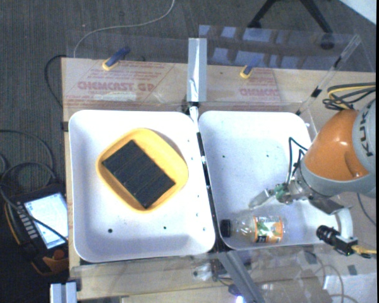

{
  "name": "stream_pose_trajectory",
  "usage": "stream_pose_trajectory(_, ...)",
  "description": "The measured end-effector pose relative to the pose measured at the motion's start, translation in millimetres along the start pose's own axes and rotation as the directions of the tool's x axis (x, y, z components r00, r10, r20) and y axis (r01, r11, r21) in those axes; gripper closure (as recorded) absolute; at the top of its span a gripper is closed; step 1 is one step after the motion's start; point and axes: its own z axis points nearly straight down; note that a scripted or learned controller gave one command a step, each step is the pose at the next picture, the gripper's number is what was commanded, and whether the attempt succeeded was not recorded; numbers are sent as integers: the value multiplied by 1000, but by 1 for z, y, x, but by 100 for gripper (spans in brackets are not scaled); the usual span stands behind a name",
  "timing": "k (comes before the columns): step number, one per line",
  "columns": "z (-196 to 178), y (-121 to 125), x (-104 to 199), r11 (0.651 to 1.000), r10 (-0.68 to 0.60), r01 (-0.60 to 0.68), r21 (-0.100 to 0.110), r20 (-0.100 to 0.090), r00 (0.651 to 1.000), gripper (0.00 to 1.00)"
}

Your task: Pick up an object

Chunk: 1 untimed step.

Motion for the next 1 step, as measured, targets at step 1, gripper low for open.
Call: stream_pose_trajectory(1,-12,-2,14,999,-48,48,16,-11,999,0)
